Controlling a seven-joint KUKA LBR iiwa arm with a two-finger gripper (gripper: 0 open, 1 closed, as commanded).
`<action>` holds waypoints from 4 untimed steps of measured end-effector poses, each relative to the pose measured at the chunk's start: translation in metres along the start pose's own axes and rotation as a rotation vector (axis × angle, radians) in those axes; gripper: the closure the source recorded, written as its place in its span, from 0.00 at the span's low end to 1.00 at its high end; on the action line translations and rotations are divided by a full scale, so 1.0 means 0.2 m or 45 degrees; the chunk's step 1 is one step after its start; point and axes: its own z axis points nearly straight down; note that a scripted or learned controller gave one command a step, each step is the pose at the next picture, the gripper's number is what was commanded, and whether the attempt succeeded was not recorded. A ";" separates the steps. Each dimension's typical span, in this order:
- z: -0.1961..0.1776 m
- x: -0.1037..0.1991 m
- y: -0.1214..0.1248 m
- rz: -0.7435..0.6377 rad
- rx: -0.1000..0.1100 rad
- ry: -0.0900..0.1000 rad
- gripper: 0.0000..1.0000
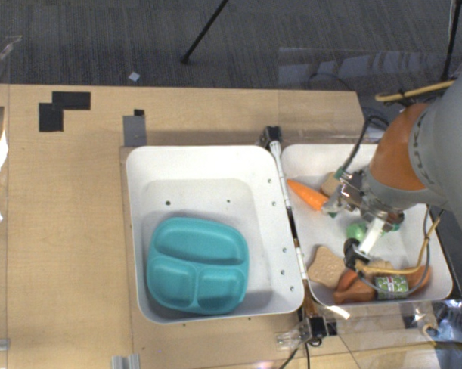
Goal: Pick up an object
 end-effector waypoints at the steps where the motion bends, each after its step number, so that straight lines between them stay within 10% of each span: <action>1: 0.01 0.11 0.11 0.058 0.005 -0.004 0.00; 4: 0.02 0.11 0.19 0.826 0.008 -0.012 0.00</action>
